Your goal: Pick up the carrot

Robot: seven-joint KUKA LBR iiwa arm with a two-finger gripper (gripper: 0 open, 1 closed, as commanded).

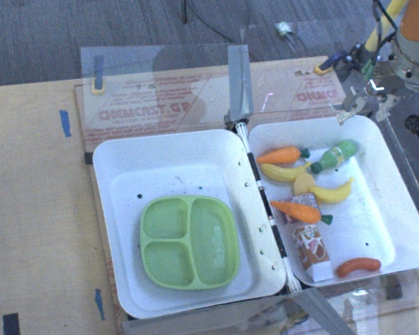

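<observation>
Two orange carrots lie in the right bin [406, 212]. One carrot [279, 156] rests near the bin's far left corner, its green tip pointing right. The other carrot [297, 210] lies slanted in the bin's left middle, partly on top of a small carton [310, 245]. My gripper [362, 104] hangs over the far right corner of that bin, above its rim, well to the right of both carrots and touching neither. Nothing is seen held in it.
The right bin also holds two yellow bananas [285, 171] [334, 192], a green bottle [336, 154] and a red sausage [357, 265]. A green divided plate [190, 242] sits in the left bin [119, 162]. Cables trail behind the arm at the top right.
</observation>
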